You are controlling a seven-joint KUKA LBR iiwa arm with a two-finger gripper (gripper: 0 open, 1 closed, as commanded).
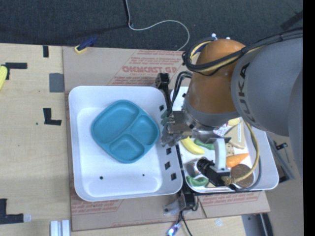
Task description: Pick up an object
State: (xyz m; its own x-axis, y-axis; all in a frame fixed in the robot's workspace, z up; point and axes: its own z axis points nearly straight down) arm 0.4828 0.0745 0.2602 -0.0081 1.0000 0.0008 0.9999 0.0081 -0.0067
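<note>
Left bin (81, 146): white, shallow; holds one blue divided plate (124, 130) lying flat near its middle, three compartments facing up.
Right bin (266, 178): white, mostly covered by the arm; visible inside are a yellow banana-like piece (191, 146), an orange piece (237, 159), a brown round piece (241, 173), a green piece (197, 181) and a black part (209, 171), packed close together.
Tool (170, 129): low over the strip where the two bins meet, just right of the plate; state cannot be told from this view.
Obstruction: orange band (214, 77) and grey arm (275, 87) hide the right bin's upper part.
Bench (29, 141): cardboard sheet (142, 65) under both bins; white cable (147, 26) beyond.
</note>
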